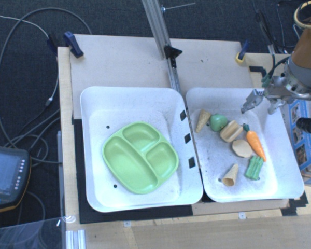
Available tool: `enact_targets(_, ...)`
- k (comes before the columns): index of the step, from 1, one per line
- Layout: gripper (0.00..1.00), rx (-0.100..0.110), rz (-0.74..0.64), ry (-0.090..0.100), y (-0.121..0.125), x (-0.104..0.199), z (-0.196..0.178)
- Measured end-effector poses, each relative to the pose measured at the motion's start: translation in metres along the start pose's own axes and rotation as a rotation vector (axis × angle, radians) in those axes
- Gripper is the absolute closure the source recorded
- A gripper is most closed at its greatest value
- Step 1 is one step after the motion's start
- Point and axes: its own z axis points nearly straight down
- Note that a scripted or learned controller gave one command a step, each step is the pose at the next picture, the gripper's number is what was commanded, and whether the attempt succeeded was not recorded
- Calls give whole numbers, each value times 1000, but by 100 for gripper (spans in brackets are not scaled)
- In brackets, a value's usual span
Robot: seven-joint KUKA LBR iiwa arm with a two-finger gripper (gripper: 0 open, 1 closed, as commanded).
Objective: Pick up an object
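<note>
Hovering at the upper right corner of the right bin (280, 188), with the jaws (261, 104) spread apart and nothing between them. Below and to the left of the jaws, a loose cluster of toy food: a green ball (218, 122) touching a tan wedge (202, 120) on its far side, and a bread-coloured roll (231, 131) just beside the ball on the near side. Directly beneath the jaws, a little further down the bin, an orange carrot (256, 144) lying at a slant, with a flat beige slice (242, 149) touching its left flank. Lower still, a green ridged piece (254, 167) and a small cone (229, 175), slightly apart from each other.

Best bet for a clean pick: the carrot, nearest in line below the jaws and slender enough to fit the present opening. Worth turning the wrist so the fingers close across the narrow width, not along the length. Worth centring on the thick upper half, away from the beige slice, to avoid nudging it or pinching both. Descend straight down, close only once the fingertips flank the body. Height above the bin floor hard to judge from this slanted view, probably still some way up. Far to the left of the jaws, a green divided plate (140, 157) in the left bin (93, 118), of no use here.
</note>
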Motion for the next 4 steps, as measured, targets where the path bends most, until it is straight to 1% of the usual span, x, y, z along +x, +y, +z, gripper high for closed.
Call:
enact_targets(1,0,0,0,0,0,0,0)
enact_targets(2,0,5,0,0,8,-4,56)
enact_targets(3,0,5,1,0,2,-9,103)
enact_targets(4,0,-2,1,-2,3,-10,120)
